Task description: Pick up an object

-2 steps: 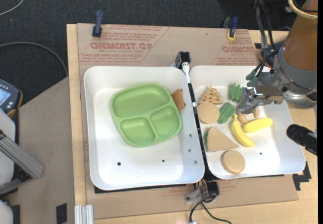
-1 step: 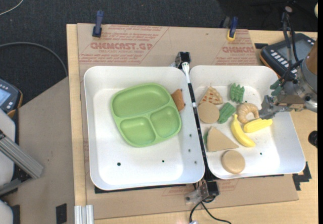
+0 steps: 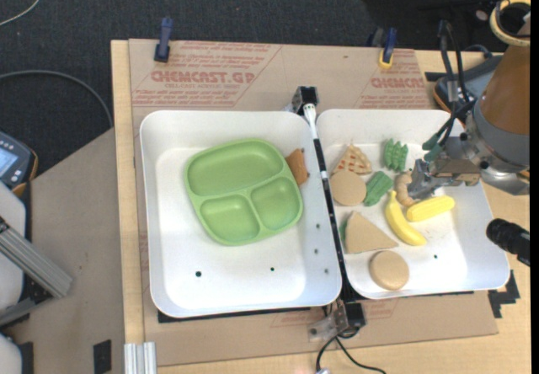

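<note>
While my grey arm with its orange band reaches in from the right, my end effector sits low over the right-hand shallow white bin, down among the toy food. Whether it is apart or together I cannot tell; the wrist housing blocks the view from above. Nothing visibly sits in its grip, so I count no object as held.

Step in hand, as I judge it: the descent onto a target, grasp not yet confirmed.

Candidates closest to the end effector: a short yellow plastic piece just below it, touching a curved yellow plastic banana. A small tan rounded item lies at the tip, too hidden to name. To the left, a green plastic pod-shaped vegetable, a tan round flat piece, and a tan wedge with a lattice pattern. Farther up, a dark green ridged piece. Lower down, a tan triangular slice and a tan round bun-like piece.

The left-hand white bin holds a light green three-compartment plastic plate, with a small brown block at its right edge.

Next move calls for: close on one item only, then lift straight up. Crowding is the risk; the yellow pieces touch and could drag one another or slip out.
</note>
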Robot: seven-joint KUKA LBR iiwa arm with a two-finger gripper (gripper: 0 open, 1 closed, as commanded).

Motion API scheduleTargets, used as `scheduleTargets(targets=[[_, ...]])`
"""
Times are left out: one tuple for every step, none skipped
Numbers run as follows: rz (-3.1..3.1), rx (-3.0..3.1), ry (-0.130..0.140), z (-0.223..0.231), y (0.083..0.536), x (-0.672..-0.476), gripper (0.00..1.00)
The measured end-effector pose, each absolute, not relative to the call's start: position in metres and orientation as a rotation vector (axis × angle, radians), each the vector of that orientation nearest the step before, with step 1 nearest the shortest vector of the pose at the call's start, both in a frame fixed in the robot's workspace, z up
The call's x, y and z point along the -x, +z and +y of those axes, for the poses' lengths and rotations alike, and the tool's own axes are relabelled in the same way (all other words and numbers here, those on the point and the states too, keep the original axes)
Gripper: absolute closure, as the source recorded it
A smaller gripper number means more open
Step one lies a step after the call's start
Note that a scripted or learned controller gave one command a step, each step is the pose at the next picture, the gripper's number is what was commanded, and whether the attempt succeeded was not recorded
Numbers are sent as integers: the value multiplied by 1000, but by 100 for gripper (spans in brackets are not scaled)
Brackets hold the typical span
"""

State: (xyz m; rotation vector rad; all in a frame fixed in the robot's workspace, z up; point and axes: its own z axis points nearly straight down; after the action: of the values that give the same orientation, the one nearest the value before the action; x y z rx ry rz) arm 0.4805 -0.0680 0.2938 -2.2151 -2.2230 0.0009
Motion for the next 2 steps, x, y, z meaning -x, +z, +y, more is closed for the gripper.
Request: scheduleTargets(targets=[[-2232, 2215, -6, 22, 325, -480, 100], [-2224, 2214, 5, 56, 232, -563, 100]])
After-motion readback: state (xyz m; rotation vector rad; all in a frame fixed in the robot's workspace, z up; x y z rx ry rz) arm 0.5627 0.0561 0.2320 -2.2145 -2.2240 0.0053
